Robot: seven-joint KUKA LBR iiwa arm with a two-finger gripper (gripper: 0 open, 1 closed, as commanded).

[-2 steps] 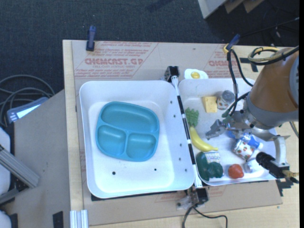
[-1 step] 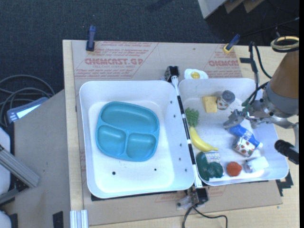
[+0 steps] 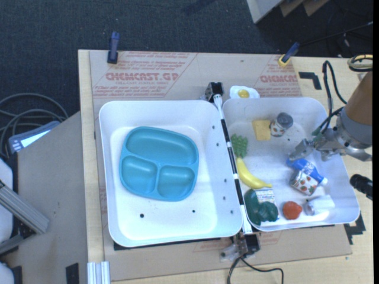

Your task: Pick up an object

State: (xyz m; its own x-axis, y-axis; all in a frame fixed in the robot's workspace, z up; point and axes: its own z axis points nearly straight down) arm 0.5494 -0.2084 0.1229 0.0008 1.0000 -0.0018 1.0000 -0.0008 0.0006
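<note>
Crowding risked a missed pick

Gripper hung low in the right bin, jaws spread and holding nothing, just above the blue packet and the strawberry carton touching it. I judged a closing pinch could catch both or nudge them apart.

Even, bright light from above makes the two shallow white plastic bins almost glare and leaves only soft, short shadows under the objects, while the dark carpet floor at the far side stays dim and the picture is slightly grainy.
</note>
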